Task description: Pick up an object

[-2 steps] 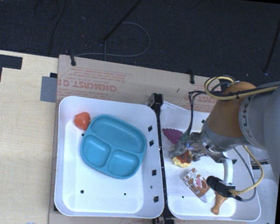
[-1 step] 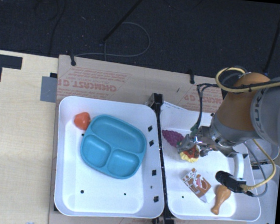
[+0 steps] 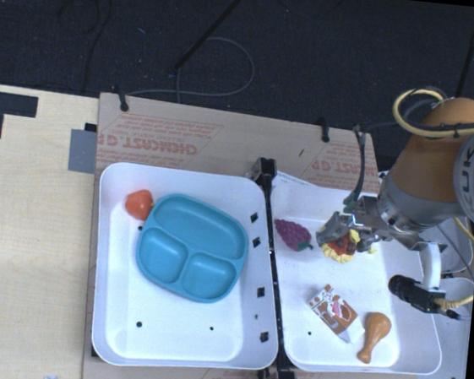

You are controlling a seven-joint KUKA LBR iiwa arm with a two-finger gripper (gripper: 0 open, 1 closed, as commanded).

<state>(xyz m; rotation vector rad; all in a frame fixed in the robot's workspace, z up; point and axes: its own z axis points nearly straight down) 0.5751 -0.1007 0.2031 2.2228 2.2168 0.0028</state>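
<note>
My gripper (image 3: pixel 344 236) is low in the right bin (image 3: pixel 404 365), near its back. It sits right over a small yellow and red toy (image 3: pixel 341 250) that shows just below it. A purple grape bunch (image 3: pixel 293 233) lies to the gripper's left. Nearer the front of the same bin lie a brown and white snack packet (image 3: pixel 334 310) and a tan chicken drumstick (image 3: pixel 373 334).
The left bin (image 3: pixel 111 323) holds a blue divided plate (image 3: pixel 191 247) and an orange-red fruit (image 3: pixel 139 204) at its back left corner. A black divider (image 3: pixel 267 264) runs between the bins. The arm's grey and orange body (image 3: pixel 435 164) hangs over the right bin's back right.
</note>
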